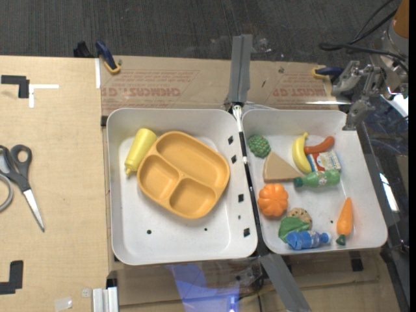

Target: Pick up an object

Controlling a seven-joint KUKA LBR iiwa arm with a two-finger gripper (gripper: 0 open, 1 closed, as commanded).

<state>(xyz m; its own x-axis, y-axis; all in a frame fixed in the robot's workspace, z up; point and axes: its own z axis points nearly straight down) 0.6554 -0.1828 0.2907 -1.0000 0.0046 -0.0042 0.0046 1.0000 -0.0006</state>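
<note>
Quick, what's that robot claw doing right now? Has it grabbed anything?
Gripper: above the right bin's far right corner, nothing visibly between its fingers; open or closed cannot be told.

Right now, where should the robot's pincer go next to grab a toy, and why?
Probably leftward and down over the right bin: the pincer hangs above that bin's far right corner, with nothing seen in it, and the toys lie below, the banana and hot dog nearest.

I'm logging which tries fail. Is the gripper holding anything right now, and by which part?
Nothing is held. The gripper sits above the right bin's far corner with no object between its jaws; the toys lie in the bin.
</note>
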